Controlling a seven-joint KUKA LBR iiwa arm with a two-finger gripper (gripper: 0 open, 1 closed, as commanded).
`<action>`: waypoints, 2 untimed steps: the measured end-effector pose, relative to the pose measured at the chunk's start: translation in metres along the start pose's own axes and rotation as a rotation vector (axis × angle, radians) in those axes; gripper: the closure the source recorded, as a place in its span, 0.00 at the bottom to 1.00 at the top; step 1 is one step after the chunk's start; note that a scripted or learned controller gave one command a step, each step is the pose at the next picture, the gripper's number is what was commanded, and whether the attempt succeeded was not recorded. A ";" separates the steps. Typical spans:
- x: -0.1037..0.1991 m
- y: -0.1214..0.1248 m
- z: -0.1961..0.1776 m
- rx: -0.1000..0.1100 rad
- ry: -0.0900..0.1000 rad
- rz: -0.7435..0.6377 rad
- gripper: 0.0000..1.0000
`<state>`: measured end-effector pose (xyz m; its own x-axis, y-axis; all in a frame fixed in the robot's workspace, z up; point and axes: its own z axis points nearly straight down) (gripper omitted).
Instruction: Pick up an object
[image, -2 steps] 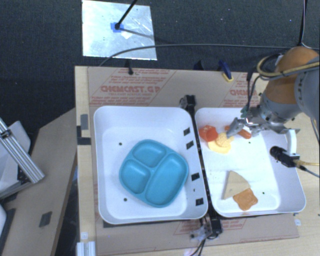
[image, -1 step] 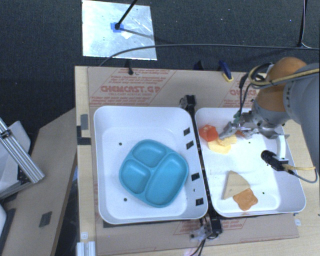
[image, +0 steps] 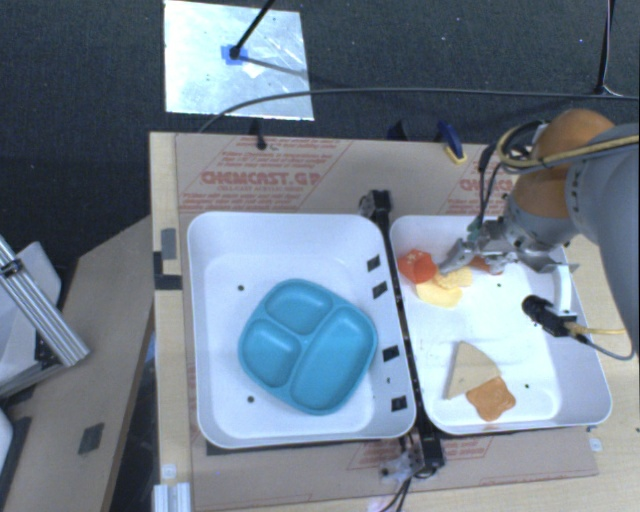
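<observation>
While the gripper (image: 462, 256) hangs low over the far left part of the right bin (image: 575, 345), its tip lies over a small cluster of toy food: a red-orange piece (image: 418, 266) just left of it, a pale yellow piece (image: 440, 291) right beneath and in front of it, and a sliver of another red piece (image: 487, 265) just to its right. Whether the gripper is open or closed, and whether it has hold of anything, cannot be told, since the grey metal at the tip blurs into the objects under it.

Taking the yellow piece as the landmark, the red-orange piece touches or nearly touches it on its far left side. Well toward the near side of the same bin from the yellow piece lies a tan wedge (image: 465, 366), flat on the floor, and an orange crinkled piece (image: 491, 398) rests against the wedge's near right corner. To the right of the yellow piece, a black fitting (image: 545, 314) with a yellow cable hangs from the arm (image: 590, 185) above the bin floor.

Left of the yellow piece, across the black divider (image: 398, 330) between the two bins, the left bin (image: 225, 400) holds one thing: a blue plate (image: 307, 345) with three compartments, lying flat near the bin's middle, nothing in its compartments. Both bins sit on a brown cardboard sheet (image: 290, 170) printed with red lettering.
</observation>
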<state>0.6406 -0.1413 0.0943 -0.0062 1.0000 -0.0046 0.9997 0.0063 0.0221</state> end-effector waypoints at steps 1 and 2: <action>0.000 0.004 -0.015 -0.012 -0.002 -0.003 1.00; -0.007 0.001 -0.075 0.014 0.002 0.001 1.00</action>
<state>0.6399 -0.1478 0.1694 -0.0052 1.0000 -0.0023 1.0000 0.0052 0.0081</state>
